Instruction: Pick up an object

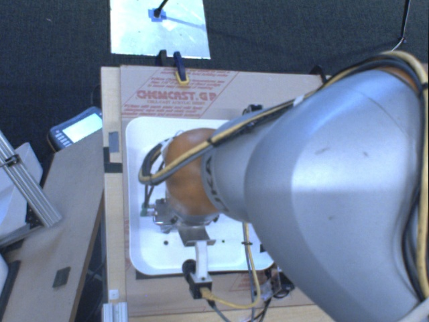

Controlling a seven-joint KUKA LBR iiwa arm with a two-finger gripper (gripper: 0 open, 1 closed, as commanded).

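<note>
Grey robot arm [322,180] with an orange wrist band [184,173] reaches over the shallow white bin [137,180], covering most of it. We cannot tell the state of the gripper [175,220] or where any object lies.

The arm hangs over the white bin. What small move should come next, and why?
Probably a short, straight lift of the wrist. The arm covers the middle of the white bin, so anything under it is hidden; rising a little would likely show whether an object came up with it.

Grey arm [335,186], orange band [186,174] — yellow cable [175,162]
</note>
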